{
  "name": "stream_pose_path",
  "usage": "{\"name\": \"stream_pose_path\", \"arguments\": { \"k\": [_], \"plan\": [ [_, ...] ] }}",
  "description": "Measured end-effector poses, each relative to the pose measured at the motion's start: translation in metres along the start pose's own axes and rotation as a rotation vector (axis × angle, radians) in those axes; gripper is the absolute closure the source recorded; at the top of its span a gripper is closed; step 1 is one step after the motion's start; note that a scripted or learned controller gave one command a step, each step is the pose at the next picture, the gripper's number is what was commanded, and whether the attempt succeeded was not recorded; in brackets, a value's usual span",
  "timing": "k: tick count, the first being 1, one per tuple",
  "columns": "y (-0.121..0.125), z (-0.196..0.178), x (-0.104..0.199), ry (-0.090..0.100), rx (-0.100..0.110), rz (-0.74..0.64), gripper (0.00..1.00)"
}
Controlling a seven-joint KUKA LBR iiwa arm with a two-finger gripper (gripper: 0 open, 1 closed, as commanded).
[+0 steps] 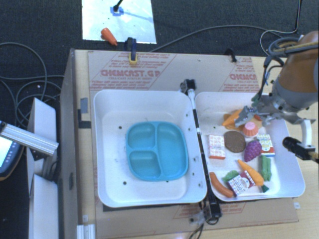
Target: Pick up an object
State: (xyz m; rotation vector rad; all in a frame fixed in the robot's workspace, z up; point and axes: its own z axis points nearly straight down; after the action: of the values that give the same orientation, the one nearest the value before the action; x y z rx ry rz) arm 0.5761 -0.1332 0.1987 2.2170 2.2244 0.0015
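Note:
The right bin point(294, 180) holds several toy foods. An orange piece point(231, 119) lies at its back, with a pink cupcake point(250, 129) beside it. A brown disc point(234, 141), purple grapes point(253, 150) and a white-and-red box point(216, 147) sit in the middle. A carrot point(250, 171), a green piece point(266, 168), a sausage point(221, 184) and a red packet point(240, 184) lie toward the front. My gripper point(247, 115) hangs low over the back of this bin, right beside the orange piece and the cupcake. Nothing is visibly held.
The left bin point(109, 133) holds a blue divided tray point(157, 151). A black clamp bar point(195, 123) runs between the two bins. Another small box point(265, 144) lies right of the grapes. Cables trail over the bench's back right.

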Motion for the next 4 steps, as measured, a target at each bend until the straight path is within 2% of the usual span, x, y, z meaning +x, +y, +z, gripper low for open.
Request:
{"name": "stream_pose_path", "arguments": {
  "k": [1,2,3,4],
  "plan": [
    [0.020,0.099,0.029,0.000,-0.002,0.000,0.00],
    [0.049,0.039,-0.055,-0.003,-0.003,0.002,0.00],
    [-0.009,0.103,-0.040,-0.002,-0.008,0.000,0.00],
    [-0.056,0.109,-0.008,-0.004,-0.014,0.004,0.00]
  ]
}}
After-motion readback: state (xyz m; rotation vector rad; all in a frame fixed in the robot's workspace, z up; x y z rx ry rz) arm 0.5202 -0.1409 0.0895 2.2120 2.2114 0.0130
